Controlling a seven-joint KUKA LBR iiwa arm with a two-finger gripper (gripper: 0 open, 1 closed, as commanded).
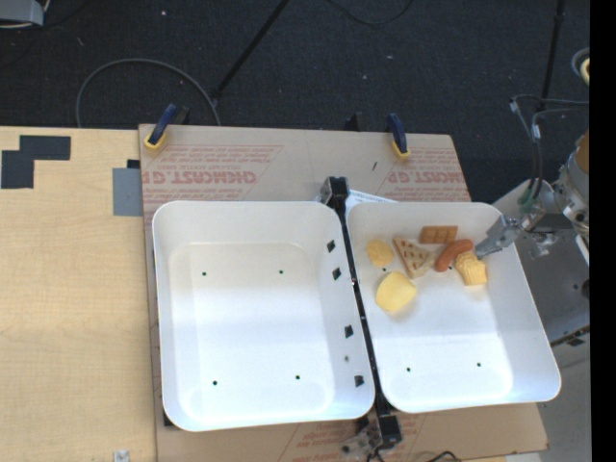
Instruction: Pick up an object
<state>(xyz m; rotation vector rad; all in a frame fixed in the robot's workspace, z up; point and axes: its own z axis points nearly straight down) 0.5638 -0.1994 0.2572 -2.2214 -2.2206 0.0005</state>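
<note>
The right bin [500,354] holds several toy food pieces in its upper half. From left to right these are a small yellow piece [379,252], a tan triangular slice [414,256], a brown waffle-like piece [439,234], an orange-red sausage [453,254] and a yellow chunk [472,271]. A larger pale yellow lump [395,293] lies below them. My gripper [489,245] reaches in over the bin's right rim. Its grey tip sits just right of the sausage and above the yellow chunk, close to both. Nothing appears lifted.
The left bin [192,258] stands beside the right one, with a black divider strip [346,287] between them. Both bins rest on a cardboard sheet [289,166] held by two clamps at its far edge. The arm's wrist and cables [563,200] crowd the right side.
</note>
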